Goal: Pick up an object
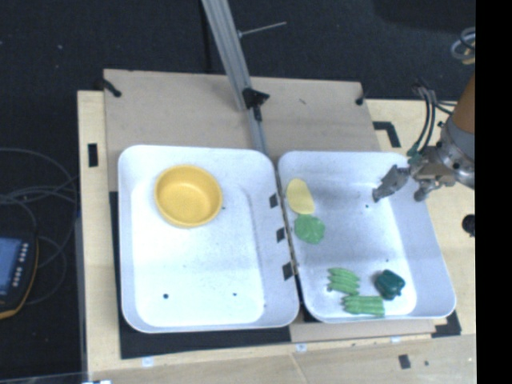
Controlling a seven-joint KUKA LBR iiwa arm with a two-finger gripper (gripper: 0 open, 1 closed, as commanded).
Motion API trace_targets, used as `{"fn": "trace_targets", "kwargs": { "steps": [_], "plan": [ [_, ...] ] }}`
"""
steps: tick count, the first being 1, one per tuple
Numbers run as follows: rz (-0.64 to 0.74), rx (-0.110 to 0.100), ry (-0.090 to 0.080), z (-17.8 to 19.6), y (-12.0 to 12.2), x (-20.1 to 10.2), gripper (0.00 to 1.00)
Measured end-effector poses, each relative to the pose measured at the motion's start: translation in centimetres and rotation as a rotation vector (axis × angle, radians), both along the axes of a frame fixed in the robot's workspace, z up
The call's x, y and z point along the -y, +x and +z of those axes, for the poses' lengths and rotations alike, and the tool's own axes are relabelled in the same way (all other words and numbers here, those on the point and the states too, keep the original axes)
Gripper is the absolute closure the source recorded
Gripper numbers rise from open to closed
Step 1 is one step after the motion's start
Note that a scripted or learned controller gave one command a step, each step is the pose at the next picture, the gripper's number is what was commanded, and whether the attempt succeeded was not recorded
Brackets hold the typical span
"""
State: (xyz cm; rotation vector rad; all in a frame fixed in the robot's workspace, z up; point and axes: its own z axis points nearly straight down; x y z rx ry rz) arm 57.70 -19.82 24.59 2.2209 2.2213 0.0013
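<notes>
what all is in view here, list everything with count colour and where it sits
bowl: 1, yellow, upper left part of the left bin
left bin: 1, white, left half of the bench
right bin: 1, white, right half of the bench, beside the left bin
pale yellow piece: 1, pale yellow, right bin near its left wall
round green piece: 1, green, right bin just below the pale yellow piece
light green pieces: 2, light green, right bin near its front edge
dark green piece: 1, dark teal green, right bin front right, beside the light green pieces
metal rail: 1, grey, slanting from the top down to between the bins
handheld pendant: 1, orange and grey, far left
gripper: 1, grey, over the right bin's upper right, fingers spread, holding nothing
</notes>
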Motion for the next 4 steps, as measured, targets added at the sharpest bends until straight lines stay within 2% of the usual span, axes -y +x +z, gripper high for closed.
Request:
{"fn": "trace_targets", "kwargs": {
  "steps": [3, 4],
  "plan": [
    [-0.001, -0.005, 0.0, -13.9, -0.1, 1.1, 0.0],
    [-0.001, 0.001, 0.0, -12.6, 0.1, 1.1, 1.0]
  ]
}}
